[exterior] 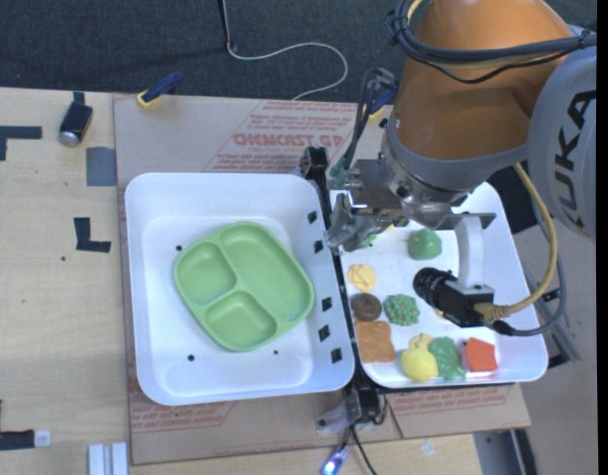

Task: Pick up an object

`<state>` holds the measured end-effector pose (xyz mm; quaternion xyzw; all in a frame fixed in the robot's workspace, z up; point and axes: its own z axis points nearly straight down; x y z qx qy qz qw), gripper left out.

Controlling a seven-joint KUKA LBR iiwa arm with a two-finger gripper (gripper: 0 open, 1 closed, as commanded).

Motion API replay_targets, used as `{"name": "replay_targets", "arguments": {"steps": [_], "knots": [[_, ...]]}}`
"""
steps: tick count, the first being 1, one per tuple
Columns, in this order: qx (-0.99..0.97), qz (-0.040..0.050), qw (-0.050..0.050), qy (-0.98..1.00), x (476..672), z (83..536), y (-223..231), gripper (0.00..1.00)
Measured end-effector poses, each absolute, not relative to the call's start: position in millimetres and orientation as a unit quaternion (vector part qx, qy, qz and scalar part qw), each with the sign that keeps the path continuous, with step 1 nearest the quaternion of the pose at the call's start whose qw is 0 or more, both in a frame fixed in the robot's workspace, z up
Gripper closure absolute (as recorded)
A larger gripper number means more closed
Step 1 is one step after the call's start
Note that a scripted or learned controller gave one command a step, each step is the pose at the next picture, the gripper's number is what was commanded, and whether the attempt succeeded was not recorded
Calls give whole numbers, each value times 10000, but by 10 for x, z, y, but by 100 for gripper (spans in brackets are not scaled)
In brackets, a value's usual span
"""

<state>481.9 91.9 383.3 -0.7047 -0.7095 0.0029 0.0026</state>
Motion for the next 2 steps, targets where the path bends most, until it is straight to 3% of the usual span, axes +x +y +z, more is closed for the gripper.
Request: {"name": "replay_targets", "arguments": {"steps": [1,2], "knots": [[-7064,15,7,-7078,4834,3749,961,100],[-7101,7,-14,-7041,4836,3918,74,100]]}}
